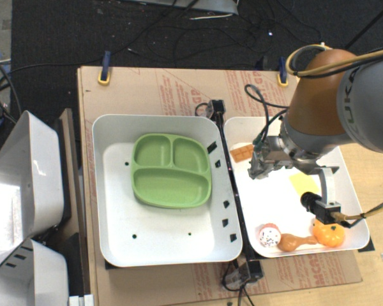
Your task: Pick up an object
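Observation:
The right bin (345, 171) holds several small things. An orange block (241, 152) lies at its back left. A flat yellow piece (302, 183) is in the middle. Along the front rim lie a white and pink speckled ball (268, 236), an orange pear-shaped toy (295, 240) and a rounder orange toy (329, 234). My gripper (260, 168) hangs over the left half of this bin, just right of and in front of the orange block. I see nothing held in it. The grey arm and its orange band hide the bin's back right part.
The left bin (115, 228) bears a green divided plate (172, 171) in its back half. Black clips line the wall between the two bins. Spare white bins (22, 177) stand off the bench at the left. Cables trail from the arm over the right bin.

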You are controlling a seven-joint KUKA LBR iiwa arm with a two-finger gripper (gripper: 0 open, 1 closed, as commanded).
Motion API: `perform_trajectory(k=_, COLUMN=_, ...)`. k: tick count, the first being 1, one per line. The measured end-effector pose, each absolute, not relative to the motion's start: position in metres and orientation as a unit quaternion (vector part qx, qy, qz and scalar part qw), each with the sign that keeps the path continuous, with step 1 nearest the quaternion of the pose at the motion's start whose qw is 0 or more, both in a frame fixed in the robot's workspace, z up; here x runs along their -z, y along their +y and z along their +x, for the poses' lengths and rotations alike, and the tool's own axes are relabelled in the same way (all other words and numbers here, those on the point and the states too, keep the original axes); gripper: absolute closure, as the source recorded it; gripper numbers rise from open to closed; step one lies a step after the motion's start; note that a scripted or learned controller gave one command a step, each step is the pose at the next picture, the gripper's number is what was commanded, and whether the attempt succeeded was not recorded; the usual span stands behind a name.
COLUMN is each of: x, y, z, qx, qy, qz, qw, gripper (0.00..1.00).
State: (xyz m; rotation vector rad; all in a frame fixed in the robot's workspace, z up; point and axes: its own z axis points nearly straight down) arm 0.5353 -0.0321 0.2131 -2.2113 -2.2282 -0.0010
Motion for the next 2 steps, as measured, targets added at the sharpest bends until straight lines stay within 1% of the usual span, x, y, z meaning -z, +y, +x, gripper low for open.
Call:
perform_trajectory(k=1, x=-0.210, y=0.027, z=0.534, qx=0.0002, qy=-0.710, qz=-0.704, qw=0.001, gripper=1.00)
perform_trajectory(k=2, x=-0.217, y=0.078, z=0.516, qx=0.0001, qy=-0.710, qz=-0.704, qw=0.001, gripper=1.00)
